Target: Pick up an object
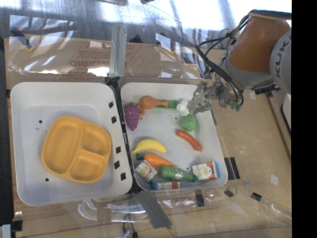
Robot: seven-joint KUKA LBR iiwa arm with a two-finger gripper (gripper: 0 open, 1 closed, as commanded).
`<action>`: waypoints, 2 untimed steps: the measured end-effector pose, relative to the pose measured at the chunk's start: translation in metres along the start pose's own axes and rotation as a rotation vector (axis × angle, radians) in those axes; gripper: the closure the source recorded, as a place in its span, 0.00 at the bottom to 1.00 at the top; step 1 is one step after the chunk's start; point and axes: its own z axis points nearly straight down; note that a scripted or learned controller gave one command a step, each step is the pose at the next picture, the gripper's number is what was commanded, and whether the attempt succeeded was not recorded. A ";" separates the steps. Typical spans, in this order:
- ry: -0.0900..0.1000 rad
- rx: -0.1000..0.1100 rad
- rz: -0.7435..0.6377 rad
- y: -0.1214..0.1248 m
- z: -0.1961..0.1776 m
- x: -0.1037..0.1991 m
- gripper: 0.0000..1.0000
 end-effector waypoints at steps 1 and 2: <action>0.008 -0.003 -0.103 0.047 -0.017 -0.027 1.00; 0.013 -0.002 -0.010 0.071 -0.016 0.032 1.00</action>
